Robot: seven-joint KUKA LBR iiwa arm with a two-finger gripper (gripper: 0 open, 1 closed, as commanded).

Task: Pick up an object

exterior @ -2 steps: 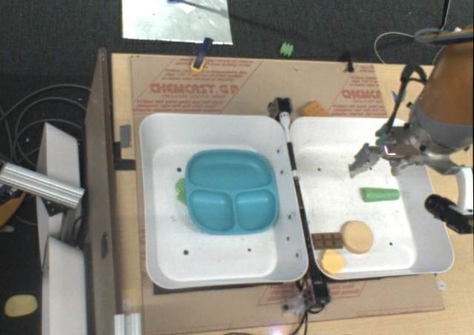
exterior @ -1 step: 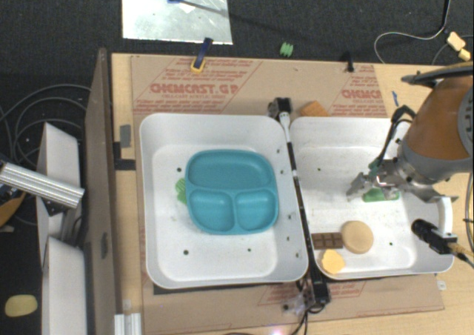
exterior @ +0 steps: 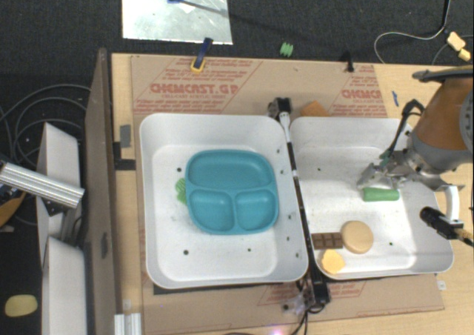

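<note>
Along the right bin's (exterior: 415,261) near edge, a yellow piece (exterior: 332,261), brown bar (exterior: 326,241) and tan round piece (exterior: 358,237) are seen. Farther back, a green block (exterior: 381,194) is partly covered by the gripper (exterior: 379,176); finger spread cannot be told. A blue divided plate (exterior: 229,191) is seen mid left bin (exterior: 159,178).

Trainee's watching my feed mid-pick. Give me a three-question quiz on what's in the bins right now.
1. True or false: the blue divided plate lies in the right bin.
2. Which thing lies closest to the gripper: A) the tan round piece, B) the green block, C) the brown bar?
3. Fill in: the yellow piece sits at the right bin's near-____ corner.

Key: 1 false, it lies in the left bin; 2 B; 3 left.
</note>
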